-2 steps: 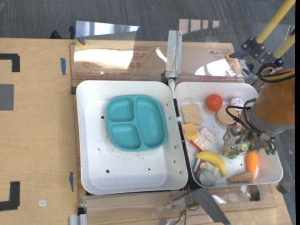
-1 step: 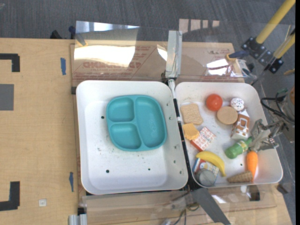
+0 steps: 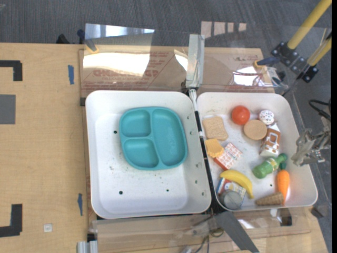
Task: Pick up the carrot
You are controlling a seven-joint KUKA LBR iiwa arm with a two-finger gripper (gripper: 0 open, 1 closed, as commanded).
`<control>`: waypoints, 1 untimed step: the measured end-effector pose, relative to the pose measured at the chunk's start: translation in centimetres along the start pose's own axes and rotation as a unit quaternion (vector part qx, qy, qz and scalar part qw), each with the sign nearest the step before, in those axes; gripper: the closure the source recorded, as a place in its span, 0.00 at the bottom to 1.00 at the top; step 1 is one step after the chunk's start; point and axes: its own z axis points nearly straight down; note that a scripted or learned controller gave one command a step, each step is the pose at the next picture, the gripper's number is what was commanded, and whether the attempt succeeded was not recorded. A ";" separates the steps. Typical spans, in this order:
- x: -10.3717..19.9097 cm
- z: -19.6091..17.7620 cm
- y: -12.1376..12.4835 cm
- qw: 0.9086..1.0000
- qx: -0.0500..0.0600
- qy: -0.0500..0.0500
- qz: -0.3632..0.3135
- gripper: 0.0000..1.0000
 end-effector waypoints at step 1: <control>-0.1 5.1 0.5 1.000 -0.003 0.005 -0.030 1.00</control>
